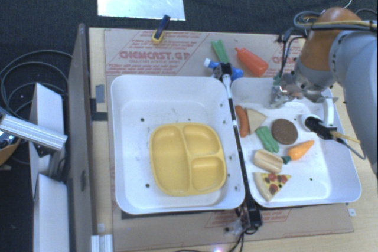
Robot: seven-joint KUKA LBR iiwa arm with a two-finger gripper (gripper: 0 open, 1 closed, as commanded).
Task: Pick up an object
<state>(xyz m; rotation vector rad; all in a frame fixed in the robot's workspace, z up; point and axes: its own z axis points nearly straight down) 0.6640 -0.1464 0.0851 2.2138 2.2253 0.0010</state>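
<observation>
- A brown round patty (284, 131) is seen lying flat near the middle of the right bin (342, 186).
- A carrot (301, 150) is laid just beside it, tip pointing up and right.
- A green pickle (267, 139) is set aslant, left of the patty.
- A hot dog bun (269, 160) is placed below the pickle.
- A pizza slice (271, 182) is found nearest the front rim.
- A sausage (241, 120) and a pale wedge of cheese (255, 120) are lodged by the left wall.

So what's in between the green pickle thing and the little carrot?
In the camera view, the round brown patty lies between the green pickle and the carrot, in the right bin.
</observation>
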